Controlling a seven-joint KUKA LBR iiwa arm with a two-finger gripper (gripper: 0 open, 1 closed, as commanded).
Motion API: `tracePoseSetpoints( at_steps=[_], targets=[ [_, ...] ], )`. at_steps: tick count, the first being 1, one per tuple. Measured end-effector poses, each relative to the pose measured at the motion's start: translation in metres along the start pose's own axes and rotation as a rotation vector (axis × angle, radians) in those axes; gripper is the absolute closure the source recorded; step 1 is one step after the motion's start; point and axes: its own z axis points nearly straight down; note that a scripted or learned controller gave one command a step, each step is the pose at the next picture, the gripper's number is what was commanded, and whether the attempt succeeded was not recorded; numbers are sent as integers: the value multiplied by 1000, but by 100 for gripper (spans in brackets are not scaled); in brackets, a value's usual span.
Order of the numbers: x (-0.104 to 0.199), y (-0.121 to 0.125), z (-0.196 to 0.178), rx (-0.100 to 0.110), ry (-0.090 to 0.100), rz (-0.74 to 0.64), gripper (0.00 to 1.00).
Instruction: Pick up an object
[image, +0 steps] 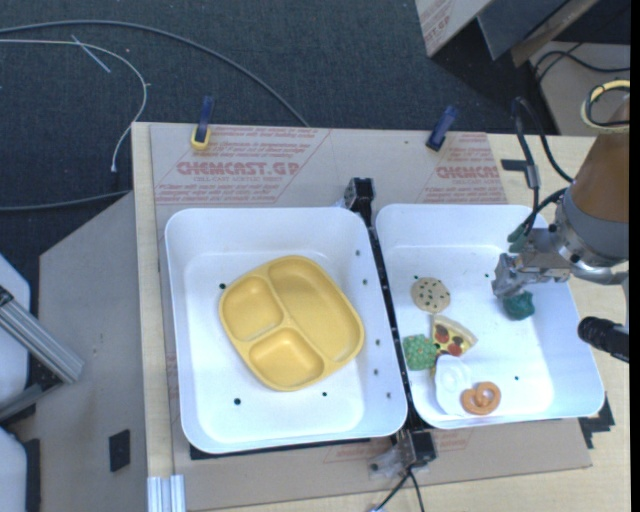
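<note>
Toy food lies scattered in the right bin (560, 400): a speckled cookie (431, 293) near the middle divider, a pizza slice (452, 337) just below it, a green broccoli piece (419, 351) touching the slice's left side, and a glazed donut (481, 398) near the front, resting on a white piece (452, 381); a dark green lump (519, 307) sits further right, directly beneath the gripper (517, 283); the arm (605, 195), grey with an orange band, reaches in from the right and hangs low over that lump; whether the tool is clamped on the lump or merely above it I cannot tell from this slant; the left bin (190, 330) holds a yellow divided tray (290, 320), turned at an angle, well apart from the food.
</note>
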Motion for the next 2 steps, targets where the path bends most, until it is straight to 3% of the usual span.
tracePoseSetpoints(
  at_steps=[2],
  targets=[
    [102,46,-6,4,3,-6,100]
  ],
)
